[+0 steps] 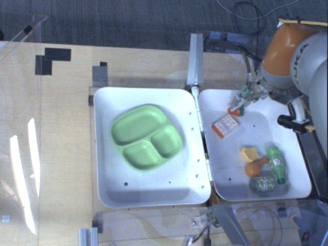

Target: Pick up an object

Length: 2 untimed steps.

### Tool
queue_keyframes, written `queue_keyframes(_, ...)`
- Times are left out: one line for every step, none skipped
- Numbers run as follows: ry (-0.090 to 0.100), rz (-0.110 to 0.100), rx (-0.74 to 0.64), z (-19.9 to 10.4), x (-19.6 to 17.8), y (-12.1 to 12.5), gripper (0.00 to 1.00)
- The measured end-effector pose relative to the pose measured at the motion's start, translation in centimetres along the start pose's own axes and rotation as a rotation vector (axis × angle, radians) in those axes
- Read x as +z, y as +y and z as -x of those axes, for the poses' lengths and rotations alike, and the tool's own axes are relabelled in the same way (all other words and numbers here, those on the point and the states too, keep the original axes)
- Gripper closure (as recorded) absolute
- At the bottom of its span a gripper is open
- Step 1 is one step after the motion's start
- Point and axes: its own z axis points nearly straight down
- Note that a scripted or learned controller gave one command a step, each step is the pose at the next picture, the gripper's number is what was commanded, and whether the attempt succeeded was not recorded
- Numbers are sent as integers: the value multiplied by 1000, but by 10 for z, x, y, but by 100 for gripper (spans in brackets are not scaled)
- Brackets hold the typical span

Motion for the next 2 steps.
queue_keyframes(15, -10, -36, -49, -92, 14, 100)
queue_keyframes(16, -10, -46, -93, -138, 31, 100)
